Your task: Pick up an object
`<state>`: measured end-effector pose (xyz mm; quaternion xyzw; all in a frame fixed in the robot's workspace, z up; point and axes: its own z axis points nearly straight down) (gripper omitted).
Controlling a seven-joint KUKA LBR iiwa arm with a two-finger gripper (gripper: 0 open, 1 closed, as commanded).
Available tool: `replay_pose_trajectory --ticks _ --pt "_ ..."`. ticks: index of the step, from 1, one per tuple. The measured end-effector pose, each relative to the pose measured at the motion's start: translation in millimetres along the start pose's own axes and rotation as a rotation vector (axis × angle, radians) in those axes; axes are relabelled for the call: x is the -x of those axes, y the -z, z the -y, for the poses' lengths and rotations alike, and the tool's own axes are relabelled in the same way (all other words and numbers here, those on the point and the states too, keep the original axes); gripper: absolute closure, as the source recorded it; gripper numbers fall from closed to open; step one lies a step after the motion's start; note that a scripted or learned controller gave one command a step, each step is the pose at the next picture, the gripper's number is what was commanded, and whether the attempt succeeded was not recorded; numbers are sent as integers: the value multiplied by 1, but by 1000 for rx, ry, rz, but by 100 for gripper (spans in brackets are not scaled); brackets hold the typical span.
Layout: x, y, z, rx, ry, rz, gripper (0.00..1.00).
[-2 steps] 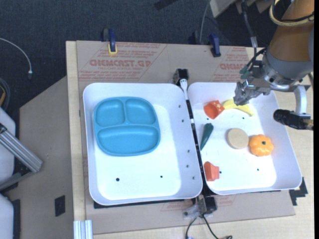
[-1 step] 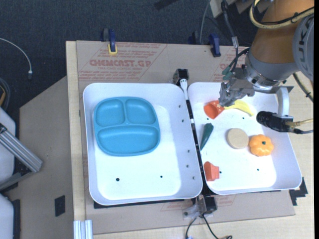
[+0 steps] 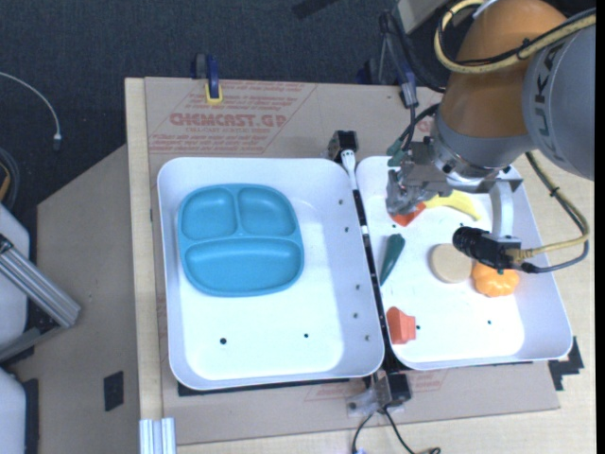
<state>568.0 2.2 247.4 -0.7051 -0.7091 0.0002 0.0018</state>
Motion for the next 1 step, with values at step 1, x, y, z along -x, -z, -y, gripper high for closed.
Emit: replay_pose_trajectory --ticks 1 --pt "-58 2 13 0 1 0 100"
